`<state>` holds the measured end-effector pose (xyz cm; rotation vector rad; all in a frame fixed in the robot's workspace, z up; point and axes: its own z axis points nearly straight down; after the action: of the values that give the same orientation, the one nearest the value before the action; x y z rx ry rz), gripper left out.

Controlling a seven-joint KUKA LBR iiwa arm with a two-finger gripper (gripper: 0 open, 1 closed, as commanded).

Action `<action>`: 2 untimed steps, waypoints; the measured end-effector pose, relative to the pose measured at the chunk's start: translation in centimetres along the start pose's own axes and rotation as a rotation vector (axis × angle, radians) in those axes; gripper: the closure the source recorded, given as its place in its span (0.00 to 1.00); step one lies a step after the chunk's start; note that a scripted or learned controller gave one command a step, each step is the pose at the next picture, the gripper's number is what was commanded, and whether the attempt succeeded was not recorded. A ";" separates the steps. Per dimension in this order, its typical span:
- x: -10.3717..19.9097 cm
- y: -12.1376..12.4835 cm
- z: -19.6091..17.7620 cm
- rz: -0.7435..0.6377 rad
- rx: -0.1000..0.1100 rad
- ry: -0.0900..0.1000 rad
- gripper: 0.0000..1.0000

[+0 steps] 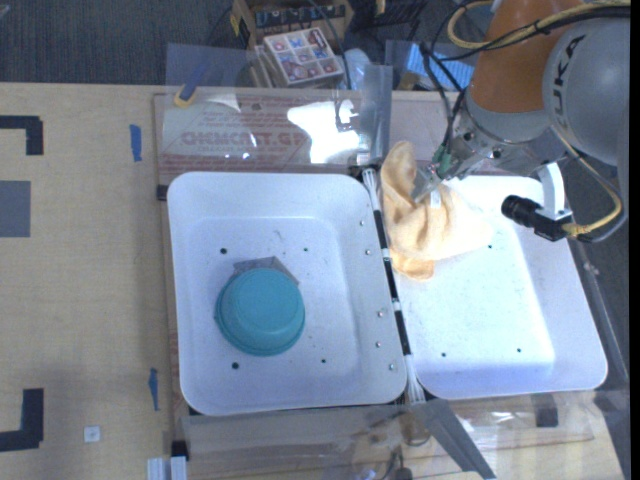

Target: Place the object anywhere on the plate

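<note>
1. Over the right bin (520, 308), at its upper-left corner: gripper (438, 176) sits on the yellow cloth (425, 223).
2. Fingers look pinched onto a fold at the cloth's top; fabric bunches up around the tips and drapes down from them.
3. Cloth position: mostly inside the right bin, left edge lying over the divider toward the left bin (275, 288), upper lobe reaching past the bin's rear rim.
4. Blue plate (261, 311) (reads as an upturned dish) is in the left bin, lower-left of centre, well apart from the cloth.
5. Grey patch (262, 265) lies just behind the plate, touching its rim.
6. Arm's orange band (520, 38) sits above the right bin's rear edge.
</note>
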<state>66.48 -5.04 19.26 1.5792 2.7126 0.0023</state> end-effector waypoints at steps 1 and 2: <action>5.9 0.4 -1.0 0.092 0.001 0.000 1.00; 12.1 0.5 0.7 0.275 0.003 0.001 1.00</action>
<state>60.95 5.68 18.56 1.9381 2.4726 0.0002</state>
